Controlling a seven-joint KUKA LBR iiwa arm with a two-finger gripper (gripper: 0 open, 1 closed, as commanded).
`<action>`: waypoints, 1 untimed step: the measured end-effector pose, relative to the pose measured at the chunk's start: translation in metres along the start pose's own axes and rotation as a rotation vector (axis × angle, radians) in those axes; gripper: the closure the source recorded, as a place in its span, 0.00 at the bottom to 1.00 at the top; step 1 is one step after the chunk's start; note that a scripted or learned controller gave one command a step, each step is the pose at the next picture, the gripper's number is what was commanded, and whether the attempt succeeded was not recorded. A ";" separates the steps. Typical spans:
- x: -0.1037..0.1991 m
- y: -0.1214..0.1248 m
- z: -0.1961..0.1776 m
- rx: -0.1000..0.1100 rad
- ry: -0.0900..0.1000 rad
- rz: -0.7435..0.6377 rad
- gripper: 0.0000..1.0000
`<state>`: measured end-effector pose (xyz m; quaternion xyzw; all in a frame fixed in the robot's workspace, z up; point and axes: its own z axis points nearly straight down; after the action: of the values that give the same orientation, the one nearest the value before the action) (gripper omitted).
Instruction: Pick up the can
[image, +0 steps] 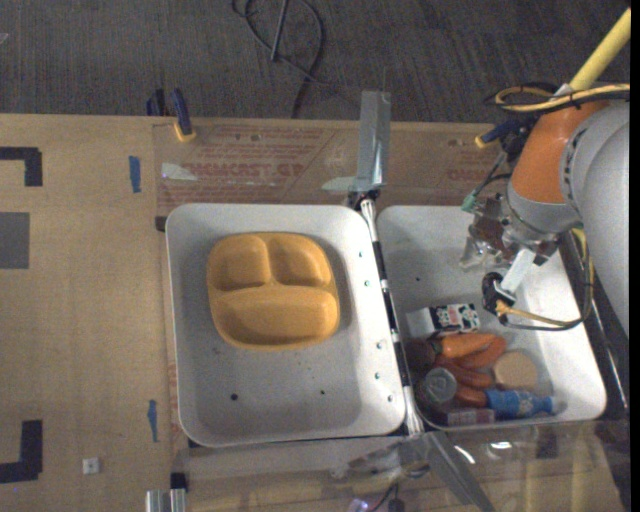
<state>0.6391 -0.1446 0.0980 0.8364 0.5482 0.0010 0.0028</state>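
1. The tool (490, 250) hangs over the far part of the right bin (590, 395), below the arm's orange band (545, 165); whether it is apart or together I cannot tell, and nothing shows between its tips.
2. A black cable (530, 320) loops from the wrist down over the bin's middle.
3. The can (438, 386) stands upright in the near left corner of the right bin, its round grey top facing the camera, well apart from the tool.
4. Just beyond the can lies a small black-and-white carton (455, 318), close to the bin's left wall.
5. Orange sausage-shaped pieces (472, 350) lie beside the can on its right, touching or nearly touching it.
6. A round tan disc (517, 372) sits to the right of those pieces, toward the near edge.
7. A blue bottle (520, 404) lies on its side along the near wall of the right bin, just beside the can.
8. The left bin (190, 400) holds a yellow divided tray (272, 290), turned upside down, in its far half.
9. A metal bracket (372, 140) rises at the far end of the seam between the two bins.
10. Both bins rest on the brown worktop (80, 300), which carries black marks (22, 165) along its left edge and blue tape pieces (134, 172).
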 end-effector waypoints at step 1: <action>0.068 0.002 -0.106 0.003 0.002 -0.075 1.00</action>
<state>0.6678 -0.0832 0.2037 0.8152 0.5792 0.0009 0.0011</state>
